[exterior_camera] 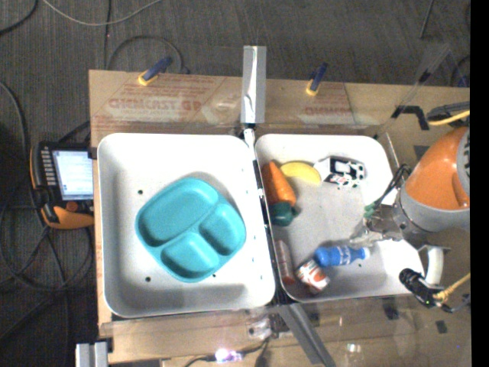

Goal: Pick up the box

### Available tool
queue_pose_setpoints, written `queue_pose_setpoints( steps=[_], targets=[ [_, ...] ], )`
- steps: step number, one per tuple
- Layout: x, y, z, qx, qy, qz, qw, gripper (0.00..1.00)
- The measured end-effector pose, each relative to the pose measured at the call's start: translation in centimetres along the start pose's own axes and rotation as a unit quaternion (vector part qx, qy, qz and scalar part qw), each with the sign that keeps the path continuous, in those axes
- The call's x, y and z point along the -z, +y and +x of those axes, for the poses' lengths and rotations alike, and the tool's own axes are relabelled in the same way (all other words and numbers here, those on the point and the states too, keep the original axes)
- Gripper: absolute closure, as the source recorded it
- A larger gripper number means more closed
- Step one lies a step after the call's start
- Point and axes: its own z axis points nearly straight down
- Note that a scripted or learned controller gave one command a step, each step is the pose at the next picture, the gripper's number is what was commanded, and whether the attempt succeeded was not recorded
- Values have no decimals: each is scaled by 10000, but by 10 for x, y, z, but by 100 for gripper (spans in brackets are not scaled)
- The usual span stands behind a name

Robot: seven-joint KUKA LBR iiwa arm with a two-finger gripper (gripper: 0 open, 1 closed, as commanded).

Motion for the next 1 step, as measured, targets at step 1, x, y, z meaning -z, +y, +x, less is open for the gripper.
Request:
queue_pose_setpoints(
  steps=[1],
  targets=[
    [0,0,0,0,0,1,10000,0]
  ],
)
